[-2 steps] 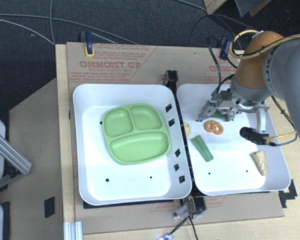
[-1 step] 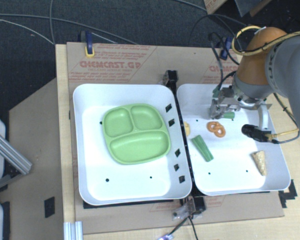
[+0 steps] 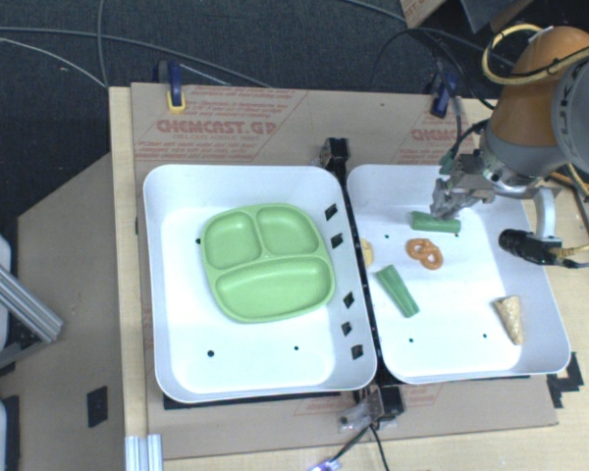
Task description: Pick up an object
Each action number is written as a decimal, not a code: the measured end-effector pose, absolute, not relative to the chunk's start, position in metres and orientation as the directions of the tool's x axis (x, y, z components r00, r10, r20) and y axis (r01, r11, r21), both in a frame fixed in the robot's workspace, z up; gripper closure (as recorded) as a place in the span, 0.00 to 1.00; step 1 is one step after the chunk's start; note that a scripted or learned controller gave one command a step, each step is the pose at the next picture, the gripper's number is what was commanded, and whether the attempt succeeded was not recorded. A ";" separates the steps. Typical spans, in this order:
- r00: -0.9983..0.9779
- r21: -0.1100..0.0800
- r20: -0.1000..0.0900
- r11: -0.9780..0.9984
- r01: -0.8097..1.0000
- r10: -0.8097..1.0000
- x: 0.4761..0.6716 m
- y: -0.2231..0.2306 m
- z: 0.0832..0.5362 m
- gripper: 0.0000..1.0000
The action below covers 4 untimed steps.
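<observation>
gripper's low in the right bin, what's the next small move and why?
Probably a short drop straight down, then close. The gripper sits right above the dark green piece near the back of the right bin, and nothing shows between its fingers. The pretzel lies just in front, apart from the green piece, so a vertical approach should avoid it.

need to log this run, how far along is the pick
Done: the gripper has reached the right bin, right over a small green piece. In hand: nothing visibly lifted; that piece lies on the bin floor. Left: grasp and raise it. The pretzel, green stick and tan wedge lie untouched.
</observation>
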State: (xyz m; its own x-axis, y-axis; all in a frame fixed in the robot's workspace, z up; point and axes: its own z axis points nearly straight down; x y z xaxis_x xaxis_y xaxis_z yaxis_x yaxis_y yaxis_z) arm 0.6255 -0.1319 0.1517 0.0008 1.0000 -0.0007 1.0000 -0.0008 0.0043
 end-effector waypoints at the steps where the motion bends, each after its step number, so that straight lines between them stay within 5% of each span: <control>1: -0.001 0.006 -0.001 0.001 1.000 1.000 0.630 -0.135 0.212 1.00; 2: -0.001 0.008 -0.002 0.001 1.000 1.000 0.623 -0.135 0.273 1.00; 4: -0.006 -0.002 0.002 0.006 1.000 1.000 0.589 -0.029 0.277 1.00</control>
